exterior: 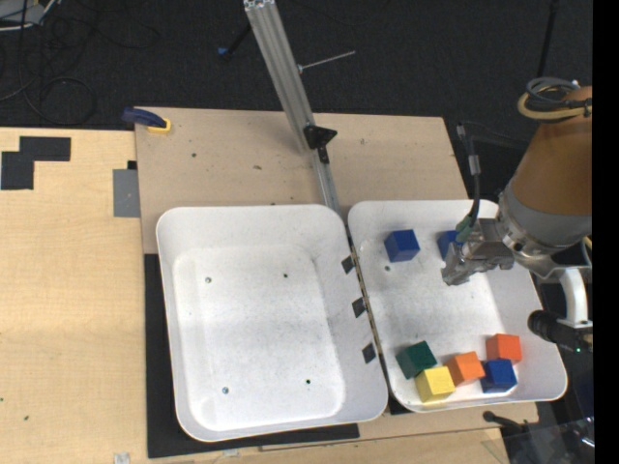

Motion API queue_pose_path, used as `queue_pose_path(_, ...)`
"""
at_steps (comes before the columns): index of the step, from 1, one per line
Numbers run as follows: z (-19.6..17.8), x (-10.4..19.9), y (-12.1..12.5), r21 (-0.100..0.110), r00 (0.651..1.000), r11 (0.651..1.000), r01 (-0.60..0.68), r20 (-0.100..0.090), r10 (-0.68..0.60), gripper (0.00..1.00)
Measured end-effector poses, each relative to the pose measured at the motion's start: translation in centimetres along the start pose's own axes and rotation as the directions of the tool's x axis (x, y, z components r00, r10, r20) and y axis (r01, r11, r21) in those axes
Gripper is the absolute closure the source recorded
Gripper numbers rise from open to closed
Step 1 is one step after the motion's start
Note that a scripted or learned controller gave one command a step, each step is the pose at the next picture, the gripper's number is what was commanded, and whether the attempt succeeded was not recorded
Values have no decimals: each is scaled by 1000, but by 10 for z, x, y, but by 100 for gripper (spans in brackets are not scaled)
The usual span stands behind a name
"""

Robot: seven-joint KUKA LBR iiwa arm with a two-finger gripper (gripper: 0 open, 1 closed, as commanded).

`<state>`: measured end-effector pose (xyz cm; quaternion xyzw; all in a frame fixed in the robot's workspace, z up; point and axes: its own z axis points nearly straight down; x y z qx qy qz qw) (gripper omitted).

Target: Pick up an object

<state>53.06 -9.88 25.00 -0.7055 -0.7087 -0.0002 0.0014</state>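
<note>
**binwatcher:** So the gripper [462,267] is hanging low over the far side of the right bin [484,303], with a blue cube [401,246] just to its left and another blue block [447,244] partly hidden behind the gripper body. Honestly can't tell if the gripper is open or closed from this angle, and nothing is visibly pinched in it.

**kuka_fan:** Agreed, the state is unreadable. My guess is the half-hidden blue block is the target since it's touching or nearly touching the tool. Doing this well probably means centring right over the block so the cube sits square in the middle, not clipped at a corner.

**binwatcher:** The bin wall is close on that side too, so it likely wants a straight vertical drop rather than a slanted one.

**kuka_fan:** Yeah. And if that one's awkward, the open blue cube has plenty of room around it. The cluster at the near edge, green cube [417,359], yellow cube [435,383], orange block [466,366], red-orange cube [504,348] and a third blue one [499,375], is packed tight, so that looks like a harder pick. The left bin [193,249] isn't in play.
</note>
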Motion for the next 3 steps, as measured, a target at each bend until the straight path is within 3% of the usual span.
queue_pose_path(3,24,166,14,4,1000,1000,0,1,0,100)
